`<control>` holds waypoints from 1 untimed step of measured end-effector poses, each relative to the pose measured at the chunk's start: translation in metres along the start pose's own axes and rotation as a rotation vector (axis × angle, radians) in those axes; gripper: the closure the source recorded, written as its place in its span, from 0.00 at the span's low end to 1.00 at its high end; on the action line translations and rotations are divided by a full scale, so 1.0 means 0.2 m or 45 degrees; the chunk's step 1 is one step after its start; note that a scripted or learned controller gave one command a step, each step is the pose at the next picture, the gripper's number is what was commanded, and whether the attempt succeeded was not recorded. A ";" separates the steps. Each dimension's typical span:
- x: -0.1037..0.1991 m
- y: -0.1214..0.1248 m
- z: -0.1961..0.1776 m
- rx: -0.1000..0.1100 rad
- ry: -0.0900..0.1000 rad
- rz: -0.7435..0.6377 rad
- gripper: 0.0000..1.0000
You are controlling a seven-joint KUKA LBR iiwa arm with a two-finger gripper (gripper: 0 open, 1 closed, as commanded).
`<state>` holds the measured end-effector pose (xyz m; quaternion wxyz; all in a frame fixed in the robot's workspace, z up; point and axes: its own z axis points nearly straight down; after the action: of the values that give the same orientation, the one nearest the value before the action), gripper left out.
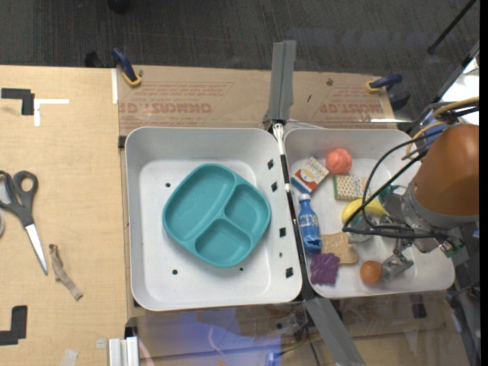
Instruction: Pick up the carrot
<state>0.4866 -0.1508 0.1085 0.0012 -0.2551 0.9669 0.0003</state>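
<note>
A small rounded orange piece (370, 272), which may be the carrot, lies near the front edge of the right bin (427, 282). My gripper (397, 264) hangs low just to its right, close to it; nothing shows as held. The arm's orange band (455, 170) and dark cables cover the right part of that bin.
The right bin also holds a reddish ball (339, 159), a small carton (310, 172), a cracker (348, 187), a yellow banana (352, 210), a blue bottle (307, 221), toast (340, 247) and purple grapes (325, 268). A teal divided plate (217, 215) lies in the left bin (141, 227). Scissors (24, 208) lie on the bench at left.
</note>
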 end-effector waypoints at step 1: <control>-0.11 0.17 -0.05 0.000 0.000 0.078 0.00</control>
<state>0.4886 -0.1103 0.1191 0.0011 -0.2255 0.9742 0.0003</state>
